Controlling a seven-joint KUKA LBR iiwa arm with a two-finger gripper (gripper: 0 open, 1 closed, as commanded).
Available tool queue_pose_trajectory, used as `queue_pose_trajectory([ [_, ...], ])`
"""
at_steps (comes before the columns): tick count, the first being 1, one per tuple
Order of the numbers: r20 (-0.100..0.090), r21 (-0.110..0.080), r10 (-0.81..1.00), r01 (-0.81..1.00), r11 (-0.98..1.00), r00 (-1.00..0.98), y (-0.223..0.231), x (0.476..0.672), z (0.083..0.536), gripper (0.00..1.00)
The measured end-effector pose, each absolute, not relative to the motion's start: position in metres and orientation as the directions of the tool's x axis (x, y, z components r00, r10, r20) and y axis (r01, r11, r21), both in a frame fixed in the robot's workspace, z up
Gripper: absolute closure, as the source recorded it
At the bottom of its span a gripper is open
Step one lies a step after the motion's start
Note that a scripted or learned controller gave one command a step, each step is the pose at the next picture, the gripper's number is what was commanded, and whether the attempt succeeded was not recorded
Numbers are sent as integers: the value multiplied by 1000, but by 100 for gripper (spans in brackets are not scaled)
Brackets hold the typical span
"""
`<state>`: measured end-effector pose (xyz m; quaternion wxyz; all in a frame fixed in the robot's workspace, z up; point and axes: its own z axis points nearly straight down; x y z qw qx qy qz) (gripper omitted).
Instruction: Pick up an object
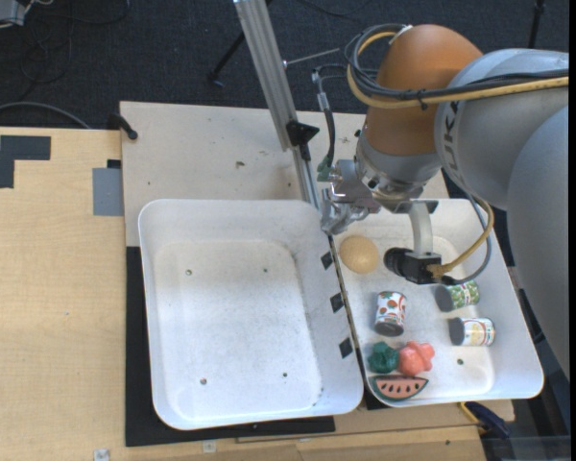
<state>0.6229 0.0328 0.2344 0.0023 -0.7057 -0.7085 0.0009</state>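
Dark carpet and stray cables lie behind a pale desk (202, 147) that carries two shallow white bins side by side. At the top of the right bin (523, 373) the pincer (338, 214) hangs low near the divider between the bins, tucked under the arm's orange wrist; whether it is spread or closed I cannot tell, and nothing is visibly caught in it. Its place suggests a descent toward the nearest item, the tan rounded lump (359, 254) lying just below and to the right of it, apart from the others and so probably the easiest to take.

Further down the same bin sit a small can with a red-and-white label (390, 312), a green piece (382, 357) touching a red-orange piece (416, 356), and a watermelon slice (400, 388) against the bottom wall. Toward the right are a small bottle with a green label (458, 295) and another with a yellow label (472, 331). A black attachment (410, 264) with a yellow cable hangs from the arm over the bin's middle and could brush things there. The left bin (158, 257) lies beside it. A slanted aluminium rail (274, 75) rises just beside the pincer, leaving little room on that side.
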Motion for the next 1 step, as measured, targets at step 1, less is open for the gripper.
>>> queue_pose_trajectory([
  [1,2,-2,1000,1000,4,-4,78,631,234,100],
])
